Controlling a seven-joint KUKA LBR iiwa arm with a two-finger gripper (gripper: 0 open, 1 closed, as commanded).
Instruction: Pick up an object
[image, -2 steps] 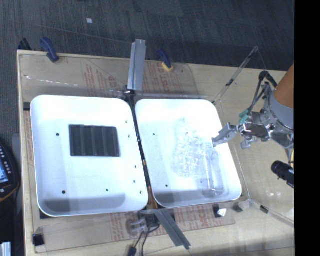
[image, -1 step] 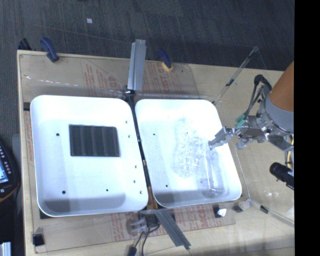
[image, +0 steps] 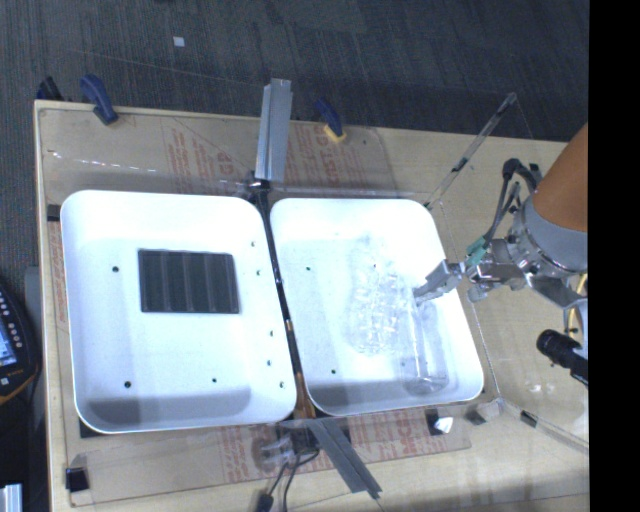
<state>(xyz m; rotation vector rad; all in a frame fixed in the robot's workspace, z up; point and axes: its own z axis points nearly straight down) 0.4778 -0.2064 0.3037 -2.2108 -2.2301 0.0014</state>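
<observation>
A dark grey ribbed rectangular slab (image: 188, 281) lies flat in the left bin (image: 90, 380). In the right bin (image: 320, 240) rests a crumpled clear plastic piece (image: 374, 300), with a clear tube-like item (image: 426, 352) beside it toward the bin's right wall. My gripper (image: 430, 285) reaches in from the right and hovers over the right part of the right bin, just above and beside the clear plastic. Nothing is visibly held in it.
A metal bar (image: 274, 130) stands behind the seam between the bins, and another (image: 340, 462) lies at the front. Blue clamps (image: 100, 98) grip the bench's far edge. A thin rod (image: 480, 140) slants above the right bin's far corner.
</observation>
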